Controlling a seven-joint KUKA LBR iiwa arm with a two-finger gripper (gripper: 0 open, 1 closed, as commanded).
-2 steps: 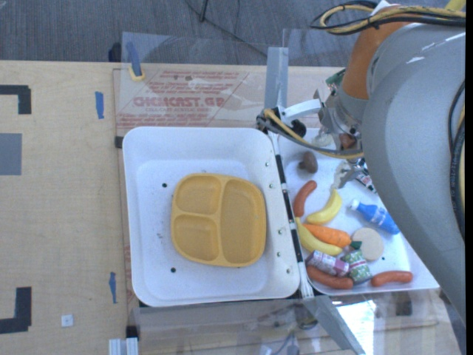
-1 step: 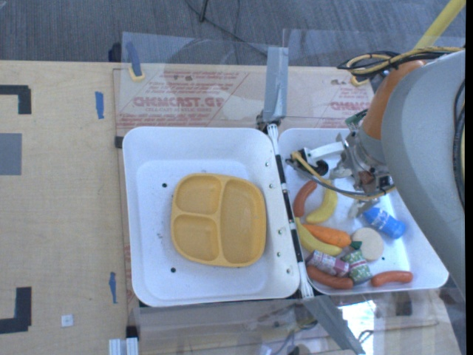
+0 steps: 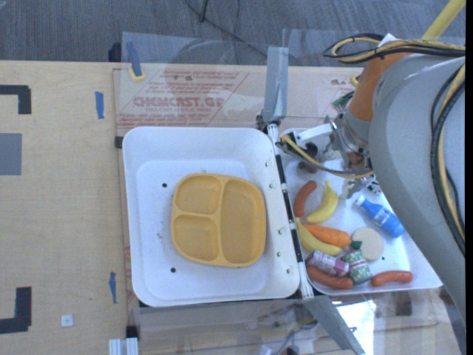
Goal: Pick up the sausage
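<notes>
Nearest you, at about five o'clock in the right bin (image 3: 414,268), a sausage (image 3: 392,277) lies flat and free of its neighbours, with bare white floor along its long sides; a second one (image 3: 329,279) sits at six o'clock, tucked under a small packet (image 3: 324,261) and hard against the left wall. You would do best to go for the free one: it looks like a light, smooth plastic toy, stiff enough to keep its shape but rounded and probably slippery, so close across its narrow middle, not toward the tapered ends, where it could squirt out. Further in, a carrot (image 3: 329,235), a banana (image 3: 324,205), a blue bottle (image 3: 380,217) and a third sausage-like piece (image 3: 304,197) crowd the bin's centre and nine o'clock side, too close together for a clean approach. Farther still, at twelve o'clock, the gripper (image 3: 347,157) hangs at the bin's far end beneath the grey arm (image 3: 414,124), well apart from the near sausage; you cannot tell its state from here. The left bin (image 3: 148,161) holds a yellow divided plate (image 3: 219,219).
</notes>
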